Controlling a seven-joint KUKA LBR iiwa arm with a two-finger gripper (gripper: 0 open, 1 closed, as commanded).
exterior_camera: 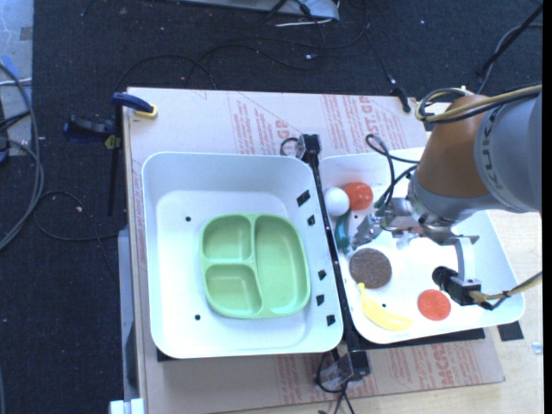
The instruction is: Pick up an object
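The right bin (pixel 496 240) holds several small objects. A white ball (pixel 335 200) and a red-orange ball (pixel 359 195) lie at its far left corner. A teal object (pixel 344 229) stands just below them. A brown round disc (pixel 370 267) lies in the middle, a yellow banana (pixel 382 312) near the front wall, and a red-orange disc (pixel 434 304) to its right. My gripper (pixel 376 228) hangs low over the bin's left part, beside the teal object and just above the brown disc. The wrist hides what lies under it.
The left bin (pixel 164 231) holds a light green divided plate (pixel 255 264). A black divider with clips (pixel 323 231) runs between the bins. Cables (pixel 388 166) hang from the arm over the right bin's far side. A blue clamp (pixel 134 104) sits at the board's far left corner.
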